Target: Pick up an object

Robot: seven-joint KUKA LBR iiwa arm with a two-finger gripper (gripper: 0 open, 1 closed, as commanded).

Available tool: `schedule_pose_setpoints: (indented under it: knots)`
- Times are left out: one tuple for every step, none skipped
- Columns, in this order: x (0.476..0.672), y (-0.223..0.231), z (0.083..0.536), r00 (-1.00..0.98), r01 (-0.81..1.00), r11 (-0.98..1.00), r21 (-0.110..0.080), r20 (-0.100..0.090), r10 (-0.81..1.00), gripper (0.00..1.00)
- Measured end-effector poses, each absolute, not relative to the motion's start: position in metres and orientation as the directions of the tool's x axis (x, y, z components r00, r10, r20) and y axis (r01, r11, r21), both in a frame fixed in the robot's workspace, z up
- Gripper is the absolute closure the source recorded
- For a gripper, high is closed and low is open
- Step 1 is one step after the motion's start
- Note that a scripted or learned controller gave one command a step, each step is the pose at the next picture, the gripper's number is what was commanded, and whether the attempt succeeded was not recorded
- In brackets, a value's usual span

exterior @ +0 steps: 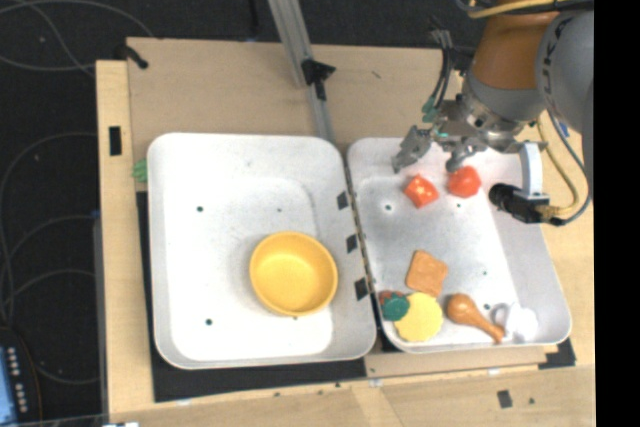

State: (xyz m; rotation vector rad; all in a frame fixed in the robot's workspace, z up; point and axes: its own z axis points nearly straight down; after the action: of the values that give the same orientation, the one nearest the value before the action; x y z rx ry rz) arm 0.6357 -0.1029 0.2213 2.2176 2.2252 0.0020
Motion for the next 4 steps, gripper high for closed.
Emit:
schedule_pose_setpoints:
  knots:
    - [0.636, -0.103, 0.221, -0.003, 1.0, 0.003, 0.001, 0.001, 1.0, 0.0]
    - [0.632, -0.106, 0.158, 0.001, 1.0, -0.001, -0.005, -0.003, 1.0, 0.0]
    - [0.634, -0.109, 0.11, 0.002, 1.0, -0.002, 0.004, -0.006, 1.0, 0.0]
    - [0.636, -0.109, 0.124, 0.006, 1.0, -0.006, 0.01, -0.003, 1.0, 1.0]
